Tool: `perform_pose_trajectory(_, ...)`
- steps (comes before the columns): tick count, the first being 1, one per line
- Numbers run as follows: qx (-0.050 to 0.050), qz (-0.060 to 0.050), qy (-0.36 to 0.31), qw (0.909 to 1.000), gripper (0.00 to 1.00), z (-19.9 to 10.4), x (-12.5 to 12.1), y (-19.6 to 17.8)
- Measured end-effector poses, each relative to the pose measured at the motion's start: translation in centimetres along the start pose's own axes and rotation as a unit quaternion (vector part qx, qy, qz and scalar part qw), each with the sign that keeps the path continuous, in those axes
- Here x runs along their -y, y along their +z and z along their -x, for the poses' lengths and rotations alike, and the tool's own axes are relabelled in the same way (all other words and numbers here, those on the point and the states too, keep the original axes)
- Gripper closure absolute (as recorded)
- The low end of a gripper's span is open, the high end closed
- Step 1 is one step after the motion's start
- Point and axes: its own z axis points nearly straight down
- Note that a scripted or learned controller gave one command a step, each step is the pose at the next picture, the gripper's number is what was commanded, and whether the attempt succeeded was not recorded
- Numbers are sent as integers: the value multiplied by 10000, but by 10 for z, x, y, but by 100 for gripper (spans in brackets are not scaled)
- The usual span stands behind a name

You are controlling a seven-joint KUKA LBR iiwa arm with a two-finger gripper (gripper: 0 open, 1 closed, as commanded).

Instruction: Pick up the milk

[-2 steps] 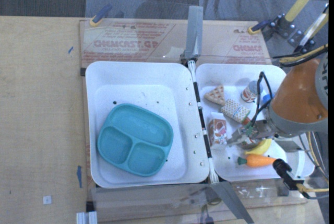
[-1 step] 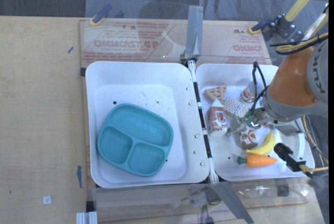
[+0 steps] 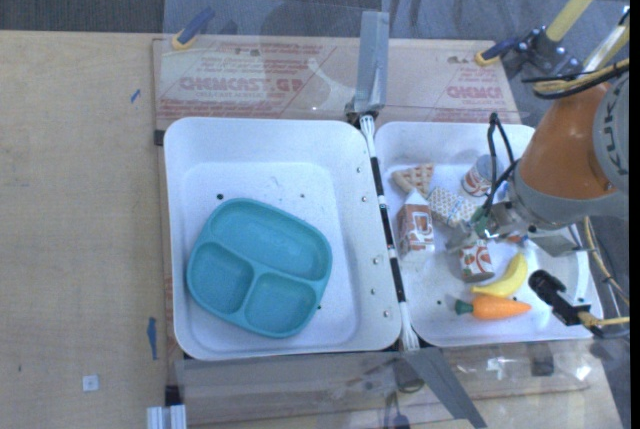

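The milk point(image 3: 415, 227) is a small white carton with a brown-orange label, lying in the right bin point(image 3: 440, 329) close to its left wall. My gripper point(image 3: 482, 227) hangs over the middle of that bin, a short way to the right of the carton and apart from it. The grey and orange arm above hides much of the gripper, and nothing shows as held.
Around the gripper lie a checkered packet point(image 3: 452, 207), a small can point(image 3: 475, 182), a wedge of bread point(image 3: 412, 179), an orange-labelled cup point(image 3: 477, 262), a banana point(image 3: 512, 275) and a carrot point(image 3: 495, 308). The left bin point(image 3: 200, 147) holds a teal divided plate point(image 3: 260, 267).
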Motion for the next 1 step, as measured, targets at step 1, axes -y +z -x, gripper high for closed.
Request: perform_pose_trajectory(1,-29,-75,393,9992,100,-63,-37,-85)
